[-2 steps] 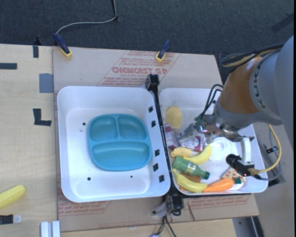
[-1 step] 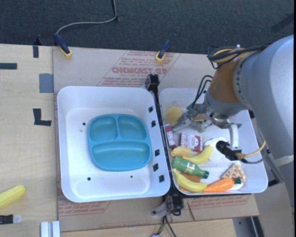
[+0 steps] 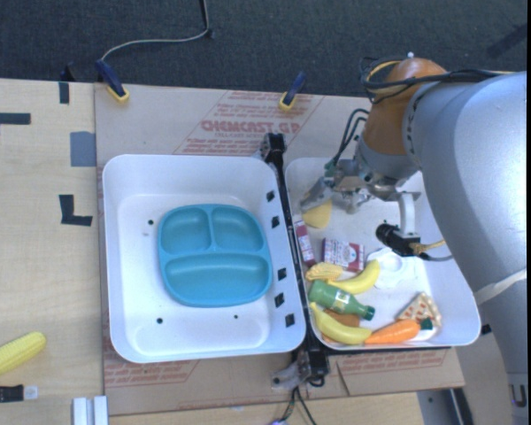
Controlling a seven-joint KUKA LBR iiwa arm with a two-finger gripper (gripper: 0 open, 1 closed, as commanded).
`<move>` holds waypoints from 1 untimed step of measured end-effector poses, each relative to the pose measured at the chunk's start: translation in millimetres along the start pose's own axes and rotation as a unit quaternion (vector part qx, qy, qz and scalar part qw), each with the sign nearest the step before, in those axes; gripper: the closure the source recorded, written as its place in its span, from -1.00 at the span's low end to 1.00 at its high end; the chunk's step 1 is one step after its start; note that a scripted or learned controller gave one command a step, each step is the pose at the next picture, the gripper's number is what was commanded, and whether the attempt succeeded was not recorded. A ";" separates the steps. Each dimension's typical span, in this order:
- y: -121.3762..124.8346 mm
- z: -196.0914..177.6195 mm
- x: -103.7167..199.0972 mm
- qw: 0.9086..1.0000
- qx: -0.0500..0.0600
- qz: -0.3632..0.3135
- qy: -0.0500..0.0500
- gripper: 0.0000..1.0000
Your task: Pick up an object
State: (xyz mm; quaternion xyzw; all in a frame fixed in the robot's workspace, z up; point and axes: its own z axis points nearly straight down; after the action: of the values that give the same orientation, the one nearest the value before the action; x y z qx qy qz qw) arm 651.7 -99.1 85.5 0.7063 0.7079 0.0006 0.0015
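My gripper [image 3: 323, 195] hangs low over the far left part of the right bin [image 3: 465, 321], fingers parted, grasping nothing. Just under its tips, against the bin's left wall, lies a pale yellow wedge [image 3: 317, 214], smooth and blunt-edged, beside a small red-and-white packet [image 3: 342, 253].

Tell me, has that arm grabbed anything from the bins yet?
Not visibly. The gripper is down in the right bin beside a pale yellow piece, with nothing seen between its fingers. The bananas, green bottle and carrot lie untouched. Grasping and lifting remain.
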 end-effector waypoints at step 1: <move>4.7 -3.4 3.5 1.000 0.002 0.001 0.000 -1.00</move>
State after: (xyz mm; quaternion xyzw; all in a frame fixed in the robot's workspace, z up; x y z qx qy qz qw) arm 656.3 -95.6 88.9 0.7068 0.7074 -0.0009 0.0000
